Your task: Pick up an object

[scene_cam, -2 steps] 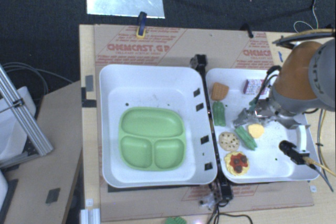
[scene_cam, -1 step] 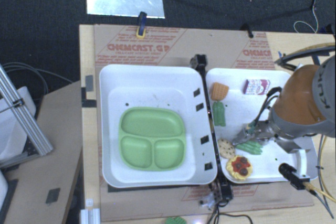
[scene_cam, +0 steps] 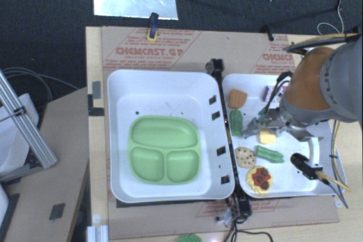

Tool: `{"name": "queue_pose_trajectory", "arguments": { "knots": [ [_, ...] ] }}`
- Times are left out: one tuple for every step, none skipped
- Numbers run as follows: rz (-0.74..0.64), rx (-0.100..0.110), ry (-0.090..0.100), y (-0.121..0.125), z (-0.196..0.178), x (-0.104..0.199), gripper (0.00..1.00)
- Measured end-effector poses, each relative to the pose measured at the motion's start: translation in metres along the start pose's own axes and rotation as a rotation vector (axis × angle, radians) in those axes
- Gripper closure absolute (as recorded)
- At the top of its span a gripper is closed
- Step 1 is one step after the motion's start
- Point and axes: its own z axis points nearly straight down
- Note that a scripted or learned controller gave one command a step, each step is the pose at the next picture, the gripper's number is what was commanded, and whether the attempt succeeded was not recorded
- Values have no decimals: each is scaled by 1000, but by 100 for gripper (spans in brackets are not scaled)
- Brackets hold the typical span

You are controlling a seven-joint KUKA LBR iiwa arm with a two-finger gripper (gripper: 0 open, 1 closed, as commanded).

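Jaws' spread impossible to tell; lowered over yellow block in right bin, likely lining up a grab.

My arm: smooth, rounded grey casing, with a broad orange band above the wrist. Below the band a grey wrist section. Thin black cable loops off the wrist. My gripper: dark metal, small, details blurred.

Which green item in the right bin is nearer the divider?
The upright-looking dark green piece, against the divider below the orange wedge; the other green one lies mid-bin.
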Motion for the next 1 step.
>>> {"name": "queue_pose_trajectory", "arguments": {
  "knots": [
    [3, 2, 1, -2, -11, -1, 100]
  ]
}}
